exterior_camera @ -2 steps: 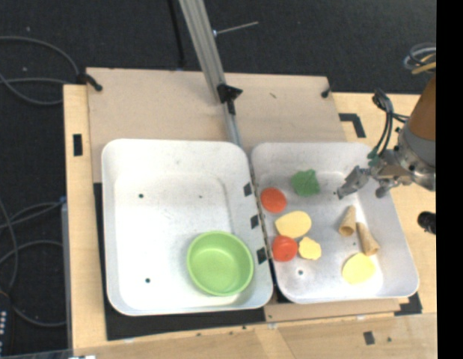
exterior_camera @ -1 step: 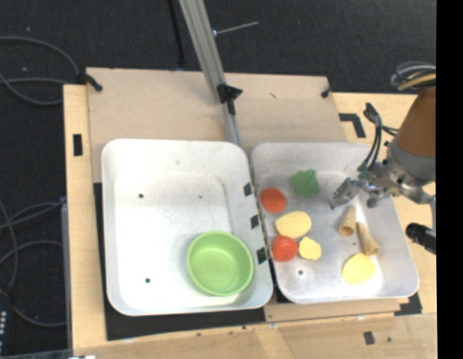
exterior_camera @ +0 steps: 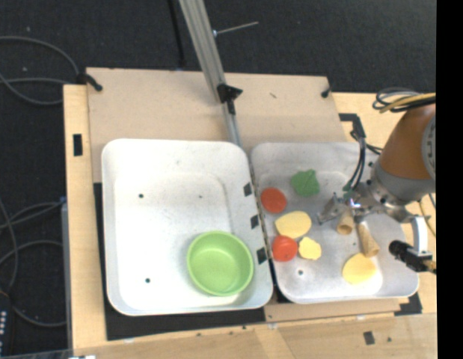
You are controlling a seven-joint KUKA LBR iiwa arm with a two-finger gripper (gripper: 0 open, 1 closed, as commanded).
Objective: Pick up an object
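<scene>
far left: dark carpeted floor with loose black cables curling over it. then a pale wooden surface with a lighter board laid across its back half. left white bin on the surface, holding a green bowl upright near its front right corner. slanted aluminium post rising from between the bins toward the top edge. right white bin touching the left one along its side. inside it, left to right: orange-red round piece, red round piece below it, yellow piece between them, small yellow piece just beside the red one, green lumpy object toward the back, tan cylinder tilted, yellow rounded piece near the front right. gripper low over the bin beside the tan cylinder's upper end, just right of the yellow piece; fingers too blurred to say whether apart or together. grey arm with orange band at the right.
</scene>
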